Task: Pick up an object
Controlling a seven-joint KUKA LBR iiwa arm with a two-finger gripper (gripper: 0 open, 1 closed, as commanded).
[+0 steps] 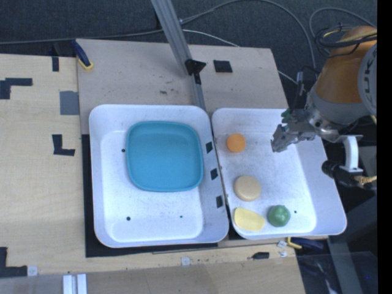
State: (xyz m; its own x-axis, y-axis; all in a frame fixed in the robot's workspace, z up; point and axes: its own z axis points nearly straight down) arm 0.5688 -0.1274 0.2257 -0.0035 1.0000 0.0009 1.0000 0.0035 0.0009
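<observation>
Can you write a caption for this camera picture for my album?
Gripper hovers over right bin near orange ball.

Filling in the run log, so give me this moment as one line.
gripper: over right bin, holding nothing seen | right bin: orange ball, beige disc, yellow piece, green ball | left bin: blue plate

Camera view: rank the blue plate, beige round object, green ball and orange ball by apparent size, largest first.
1. blue plate, by far the largest.
2. beige round object.
3. green ball and orange ball: they look about alike, so I won't rank them against each other.
</observation>
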